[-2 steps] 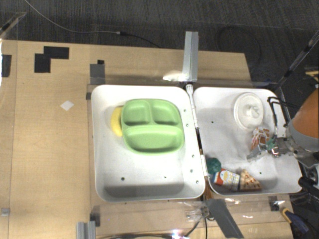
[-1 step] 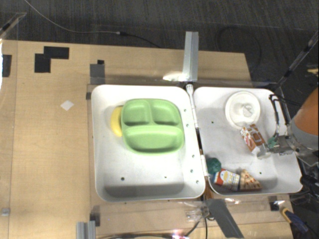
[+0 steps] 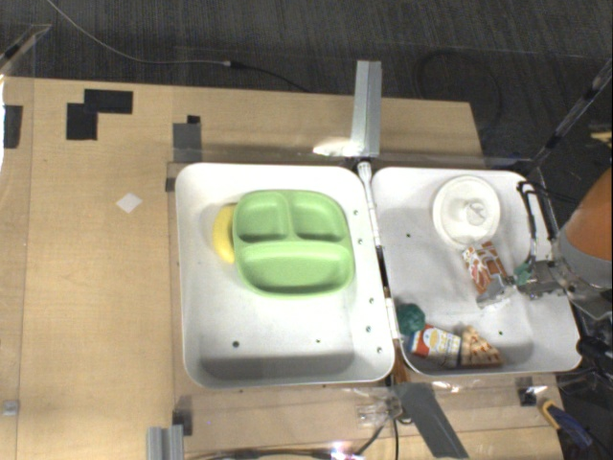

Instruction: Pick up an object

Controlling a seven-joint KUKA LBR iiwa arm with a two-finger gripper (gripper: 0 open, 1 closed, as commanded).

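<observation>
- One gripper at 3 o'clock edge of right bin; can't tell how wide it's open, or if it grips anything.
- Snack packet just beside it, toward 9.
- White bowl at 12 of packet; small carton at 6.
- Left bin: green tray, w/ yellow item partly hidden under it.
- Arm cut off at frame edge.

Pale wood desk, black tape patches near far left corner. Dark grey carpet beyond, thin cable trailing across it. Metal post upright at desk's far edge. Even overhead light.
</observation>
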